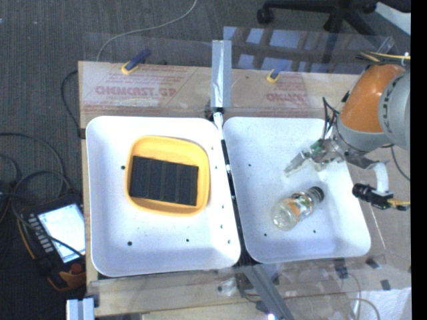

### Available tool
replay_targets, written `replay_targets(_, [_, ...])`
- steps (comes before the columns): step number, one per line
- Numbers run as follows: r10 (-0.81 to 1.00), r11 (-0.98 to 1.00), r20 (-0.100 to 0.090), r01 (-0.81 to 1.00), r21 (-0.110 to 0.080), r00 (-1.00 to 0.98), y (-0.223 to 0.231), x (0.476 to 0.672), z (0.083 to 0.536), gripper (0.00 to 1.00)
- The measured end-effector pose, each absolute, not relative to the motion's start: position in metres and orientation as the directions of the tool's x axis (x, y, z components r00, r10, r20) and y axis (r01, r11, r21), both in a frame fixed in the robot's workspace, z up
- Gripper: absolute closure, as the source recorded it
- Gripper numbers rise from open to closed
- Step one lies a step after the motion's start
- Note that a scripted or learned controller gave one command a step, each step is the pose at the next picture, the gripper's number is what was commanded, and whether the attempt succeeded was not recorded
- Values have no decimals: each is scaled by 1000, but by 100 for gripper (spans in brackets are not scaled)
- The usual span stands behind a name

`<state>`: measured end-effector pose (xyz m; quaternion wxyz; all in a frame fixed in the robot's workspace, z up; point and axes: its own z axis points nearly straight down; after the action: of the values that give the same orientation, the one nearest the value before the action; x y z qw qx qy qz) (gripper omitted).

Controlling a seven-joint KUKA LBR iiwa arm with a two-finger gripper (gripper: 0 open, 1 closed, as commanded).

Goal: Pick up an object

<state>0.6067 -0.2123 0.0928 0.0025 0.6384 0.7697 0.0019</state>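
Two fingers are seen on the claw (297,163), stretched out toward the view's left over the right bin (267,145), and nothing is held between them. They appear slightly parted at the tips, though the gap is small and hard to judge. The claw is carried by the grey arm (380,112), whose orange band sits just behind and to the view's right of the wrist.

Nearest the claw, just below and a little to its right in the view, a bottle (297,207) is found lying on its side on the bin floor, its dark cap pointing up and right, its clear body toward the lower left. It is apart from the fingers, not touched by them.

The bottle is judged to be light, stiff plastic, smooth and likely slippery, and round enough to roll if it is nudged from one side. A hold across the middle of the body, with the fingers set square to its long axis, is thought safest; the cap end is narrower and could also be pinched.

Farther off, well to the claw's left, the left bin (107,199) is seen with a yellow tray (167,147) in it, and a dark ribbed pad (164,181) is laid inside that tray.
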Motion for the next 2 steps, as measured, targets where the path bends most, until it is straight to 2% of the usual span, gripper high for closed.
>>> replay_targets(1, [911,412,-13,911,15,-412,-172,539,93,0])
replay_targets(2, [911,413,-12,911,19,-413,-170,541,104,100])
